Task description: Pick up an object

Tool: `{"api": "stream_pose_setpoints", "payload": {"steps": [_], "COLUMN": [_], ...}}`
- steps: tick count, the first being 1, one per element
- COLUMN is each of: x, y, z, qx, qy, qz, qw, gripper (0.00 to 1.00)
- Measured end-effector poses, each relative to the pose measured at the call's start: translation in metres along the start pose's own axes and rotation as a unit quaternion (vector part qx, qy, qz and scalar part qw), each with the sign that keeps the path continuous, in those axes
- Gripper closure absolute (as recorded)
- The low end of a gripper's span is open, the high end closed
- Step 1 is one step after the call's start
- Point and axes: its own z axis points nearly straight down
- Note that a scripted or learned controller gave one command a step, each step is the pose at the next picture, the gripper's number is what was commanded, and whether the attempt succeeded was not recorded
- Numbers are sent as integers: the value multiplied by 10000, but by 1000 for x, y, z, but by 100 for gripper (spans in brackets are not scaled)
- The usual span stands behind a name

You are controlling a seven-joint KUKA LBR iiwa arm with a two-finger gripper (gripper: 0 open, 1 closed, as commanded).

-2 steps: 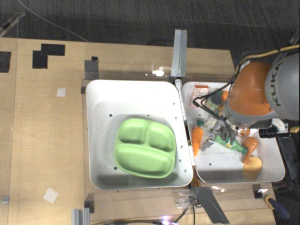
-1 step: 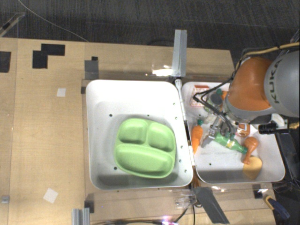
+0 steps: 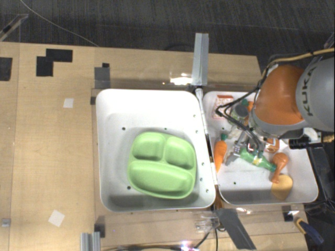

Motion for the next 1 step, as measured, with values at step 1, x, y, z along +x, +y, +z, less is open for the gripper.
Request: {"api": "stream_pose_setpoints", "payload": {"steps": [1], "x": [0], "y": [0], "z": [0], "qx": [0], "qy": [9], "qz": [101], "qw": [9999], "gripper": [0]}}
